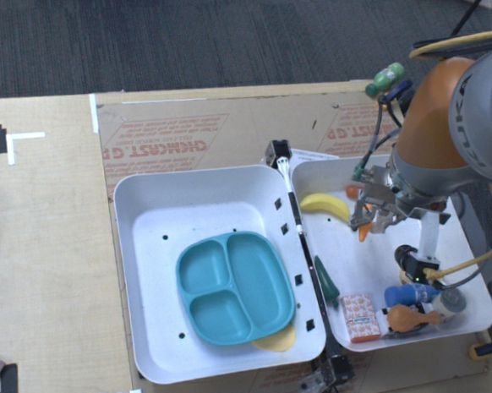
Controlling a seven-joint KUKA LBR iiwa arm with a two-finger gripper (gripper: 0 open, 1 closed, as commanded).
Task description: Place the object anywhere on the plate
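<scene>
A teal divided plate (234, 287) lies in the left bin (146, 216). My gripper (368, 214) hangs over the middle of the right bin (466, 242), just right of a yellow banana (325, 205). It is shut on a small orange object (364, 232); one orange end pokes out below the fingers and another shows at the upper left. The rest of that object is hidden by the gripper body.
In the right bin, a green stick (324, 278) lies along the left wall and a red-and-white box (360, 317) sits at the front. A blue thing (402, 295), an orange toy (408, 317) and a grey piece (450, 300) sit at the front right. Something yellow (275, 342) peeks from under the plate.
</scene>
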